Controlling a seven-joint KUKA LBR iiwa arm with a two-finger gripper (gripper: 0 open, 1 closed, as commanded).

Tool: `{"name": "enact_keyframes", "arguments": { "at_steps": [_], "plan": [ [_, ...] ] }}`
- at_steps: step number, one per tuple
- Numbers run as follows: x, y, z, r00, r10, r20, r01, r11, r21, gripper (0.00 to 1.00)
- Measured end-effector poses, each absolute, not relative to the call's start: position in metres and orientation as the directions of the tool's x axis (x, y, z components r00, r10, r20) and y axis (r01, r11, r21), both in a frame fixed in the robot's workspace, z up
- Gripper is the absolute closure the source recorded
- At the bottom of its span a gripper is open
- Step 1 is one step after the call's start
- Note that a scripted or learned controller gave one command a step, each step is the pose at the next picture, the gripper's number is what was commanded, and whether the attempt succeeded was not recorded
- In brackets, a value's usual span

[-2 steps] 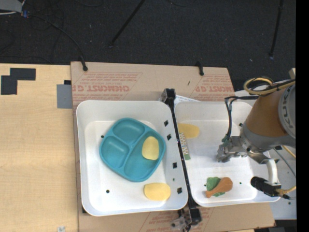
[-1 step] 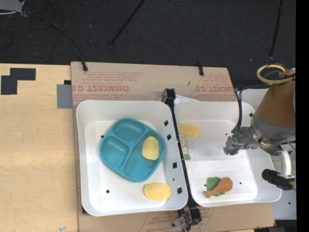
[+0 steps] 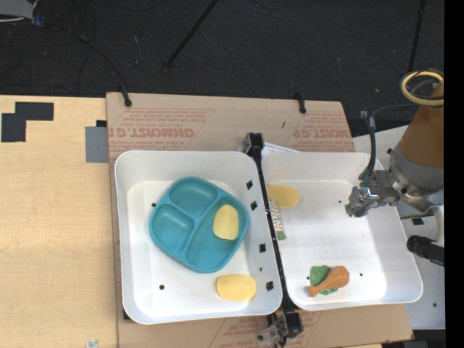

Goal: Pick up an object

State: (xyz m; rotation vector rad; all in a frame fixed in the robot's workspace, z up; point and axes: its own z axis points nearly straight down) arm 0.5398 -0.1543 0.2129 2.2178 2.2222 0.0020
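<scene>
Cardboard marked "CHEMCAST GP", read mirrored, underlies two white bins on the desk. A carrot toy [image 3: 328, 279] is noted in the right bin [image 3: 406, 267], near its front edge, long axis roughly left-right. It lies below and slightly left of the gripper [image 3: 357, 203]. Finger state cannot be determined. Yellow pieces and a teal plate [image 3: 190, 227] are recorded elsewhere.

Two shallow white bins [image 3: 129, 194] [image 3: 395, 267] sit side by side. There is one teal divided plate [image 3: 190, 227], three yellow pieces [image 3: 226, 222] [image 3: 235, 287] [image 3: 284, 196], and one orange-and-green toy carrot [image 3: 328, 280].
</scene>
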Motion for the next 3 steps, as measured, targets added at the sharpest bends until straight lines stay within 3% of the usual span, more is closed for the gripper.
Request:
{"name": "enact_keyframes", "arguments": {
  "at_steps": [1,3],
  "plan": [
    [0.54,-0.155,0.229,-0.002,1.0,0.0,1.0,0.002,-0.001,1.0],
    [0.583,-0.055,0.212,-0.005,1.0,0.002,1.0,0.005,-0.003,1.0]
  ]
}}
